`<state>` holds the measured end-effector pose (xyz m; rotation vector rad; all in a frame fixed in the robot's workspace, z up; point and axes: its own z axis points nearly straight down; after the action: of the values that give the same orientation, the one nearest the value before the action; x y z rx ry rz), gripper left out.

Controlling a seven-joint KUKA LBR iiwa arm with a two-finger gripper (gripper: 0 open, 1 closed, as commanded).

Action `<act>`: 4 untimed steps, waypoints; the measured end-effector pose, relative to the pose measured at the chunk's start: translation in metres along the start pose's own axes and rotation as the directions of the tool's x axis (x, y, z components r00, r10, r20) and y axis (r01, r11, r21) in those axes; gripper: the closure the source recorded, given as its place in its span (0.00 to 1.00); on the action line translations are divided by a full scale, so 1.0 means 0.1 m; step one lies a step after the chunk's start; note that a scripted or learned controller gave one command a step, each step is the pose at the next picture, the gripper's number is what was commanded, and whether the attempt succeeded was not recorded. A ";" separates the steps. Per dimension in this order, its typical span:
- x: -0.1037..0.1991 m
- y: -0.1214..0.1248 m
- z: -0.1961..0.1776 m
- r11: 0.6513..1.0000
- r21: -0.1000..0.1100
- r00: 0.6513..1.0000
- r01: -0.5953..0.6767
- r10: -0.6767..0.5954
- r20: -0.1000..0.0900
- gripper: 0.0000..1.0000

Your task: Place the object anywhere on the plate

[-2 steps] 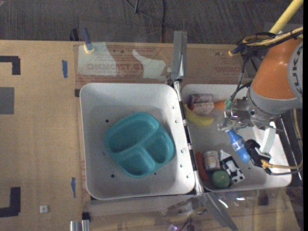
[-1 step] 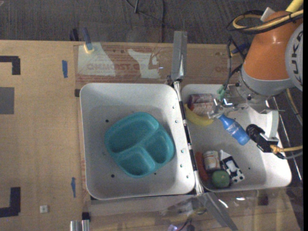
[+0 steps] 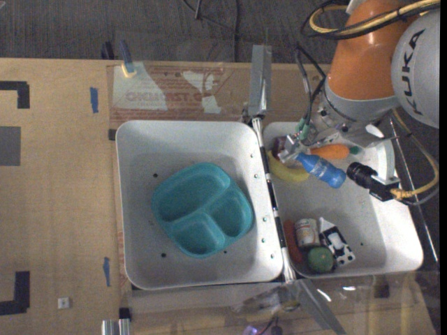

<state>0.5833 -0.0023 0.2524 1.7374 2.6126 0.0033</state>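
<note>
A teal plate (image 3: 202,209) with three compartments lies in the middle of the left bin (image 3: 136,152), with nothing on it. My gripper (image 3: 299,145) hangs low over the far left part of the right bin (image 3: 398,246). Right beneath and beside it lie a yellow banana (image 3: 288,172), a blue bottle (image 3: 321,169), an orange carrot-like piece (image 3: 334,151) and a small purple item (image 3: 280,145). The wrist and its cables hide how the gripper meets these objects.
Near the front of the right bin sit a small can (image 3: 305,232), a green ball (image 3: 320,259), a black and white item (image 3: 337,245) and a red piece (image 3: 289,236). A metal divider (image 3: 268,187) separates the bins. A black connector (image 3: 367,176) juts out beside the wrist.
</note>
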 end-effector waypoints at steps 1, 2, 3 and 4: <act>0.51 -0.13 0.31 0.939 0.002 0.939 0.344 -0.344 -0.004 1.00; 1.04 -0.23 -0.01 0.985 0.001 0.985 0.174 -0.174 -0.002 1.00; 1.04 -0.23 -0.02 0.985 0.001 0.985 0.174 -0.174 -0.002 0.00; 1.03 -0.22 -0.12 0.985 -0.003 0.985 0.173 -0.173 0.000 1.00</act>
<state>0.5228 0.0843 0.2640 1.5029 2.7522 0.0066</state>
